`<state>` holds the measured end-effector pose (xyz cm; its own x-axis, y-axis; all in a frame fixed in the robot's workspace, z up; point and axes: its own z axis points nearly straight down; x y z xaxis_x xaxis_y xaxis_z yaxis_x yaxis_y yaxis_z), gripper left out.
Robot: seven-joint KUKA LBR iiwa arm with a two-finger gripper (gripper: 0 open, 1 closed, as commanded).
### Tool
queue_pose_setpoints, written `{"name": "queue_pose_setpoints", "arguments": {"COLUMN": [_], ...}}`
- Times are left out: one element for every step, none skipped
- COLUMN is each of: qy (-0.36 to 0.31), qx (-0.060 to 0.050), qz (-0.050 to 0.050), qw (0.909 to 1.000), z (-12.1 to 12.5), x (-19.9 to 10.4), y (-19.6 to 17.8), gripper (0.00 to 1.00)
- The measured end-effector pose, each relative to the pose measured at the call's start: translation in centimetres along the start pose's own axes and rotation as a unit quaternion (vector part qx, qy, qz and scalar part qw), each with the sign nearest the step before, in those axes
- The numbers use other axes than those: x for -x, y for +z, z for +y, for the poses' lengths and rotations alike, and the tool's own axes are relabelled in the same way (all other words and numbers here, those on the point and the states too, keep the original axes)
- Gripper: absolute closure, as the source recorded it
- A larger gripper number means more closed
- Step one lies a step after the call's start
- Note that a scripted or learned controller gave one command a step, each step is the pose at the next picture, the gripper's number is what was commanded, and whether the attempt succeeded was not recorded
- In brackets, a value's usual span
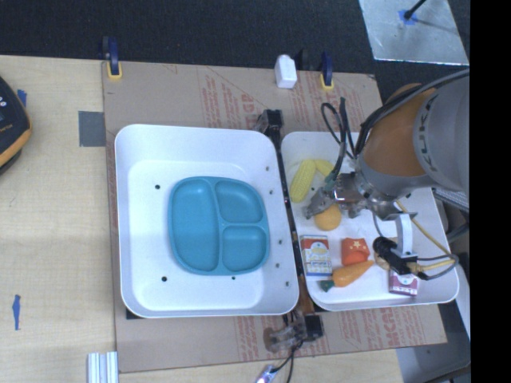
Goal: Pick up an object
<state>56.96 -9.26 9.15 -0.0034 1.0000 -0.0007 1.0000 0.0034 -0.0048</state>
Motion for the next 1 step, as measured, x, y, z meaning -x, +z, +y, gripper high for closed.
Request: {"name": "queue_pose_setpoints", "arguments": {"qy": [-0.001], "qx": [-0.001], "qz": [-0.001], "qw": [1.0], "z": [0.0], "x": [0.09], "y": [-1.03], "gripper": [1.0]}}
